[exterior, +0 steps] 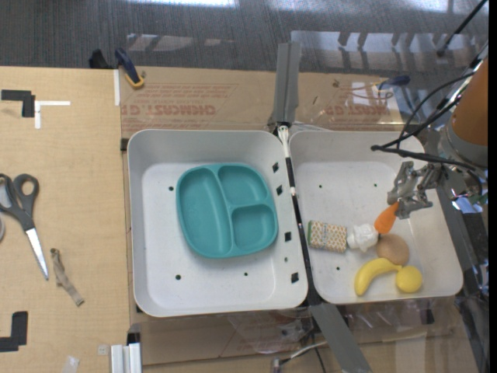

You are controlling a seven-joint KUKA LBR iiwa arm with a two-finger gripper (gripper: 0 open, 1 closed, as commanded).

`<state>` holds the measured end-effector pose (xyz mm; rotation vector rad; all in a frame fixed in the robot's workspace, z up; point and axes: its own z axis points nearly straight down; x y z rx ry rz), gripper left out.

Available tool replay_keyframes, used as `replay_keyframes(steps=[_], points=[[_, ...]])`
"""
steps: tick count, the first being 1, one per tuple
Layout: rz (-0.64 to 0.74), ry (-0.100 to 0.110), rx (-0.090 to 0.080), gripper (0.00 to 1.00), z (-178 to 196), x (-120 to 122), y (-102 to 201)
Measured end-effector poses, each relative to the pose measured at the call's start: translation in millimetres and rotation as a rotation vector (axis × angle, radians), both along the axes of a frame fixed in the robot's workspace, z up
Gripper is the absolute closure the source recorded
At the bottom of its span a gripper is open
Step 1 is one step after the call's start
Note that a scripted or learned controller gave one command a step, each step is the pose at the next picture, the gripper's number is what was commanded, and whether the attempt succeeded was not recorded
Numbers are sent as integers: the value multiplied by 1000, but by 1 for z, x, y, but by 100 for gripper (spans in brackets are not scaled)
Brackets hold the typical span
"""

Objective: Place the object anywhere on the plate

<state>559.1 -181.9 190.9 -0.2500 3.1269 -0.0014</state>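
Camera view, nearest first: a banana [374, 275] and a lemon [409, 279] lie at the right bin's [342, 162] front edge, with an egg [393, 249] just behind them. Behind the egg, the gripper [401, 207] pinches an orange carrot [385, 220] between its closed fingers. Leftward, the teal plate [227, 209] sits in the left bin [147, 231].

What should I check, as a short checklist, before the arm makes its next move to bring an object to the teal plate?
1. Teal three-compartment plastic plate lies flat in the left white bin: ok.
2. Plate compartments free to receive an object: ok.
3. Two-finger gripper is over the right white bin: ok.
4. Small orange carrot-like piece sits just under the gripper; held or not: cannot tell.
5. Yellow toy banana, brown egg-shaped object and yellow lemon-like object are crowded together; clean single pick: not ok.
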Motion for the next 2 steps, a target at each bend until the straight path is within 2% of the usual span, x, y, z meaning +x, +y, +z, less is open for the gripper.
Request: replay_keyframes(steps=[1, 2], points=[[-56, -3, 0, 100, 197, 36, -8], [133, -4, -2, 100, 240, 15, -40]])
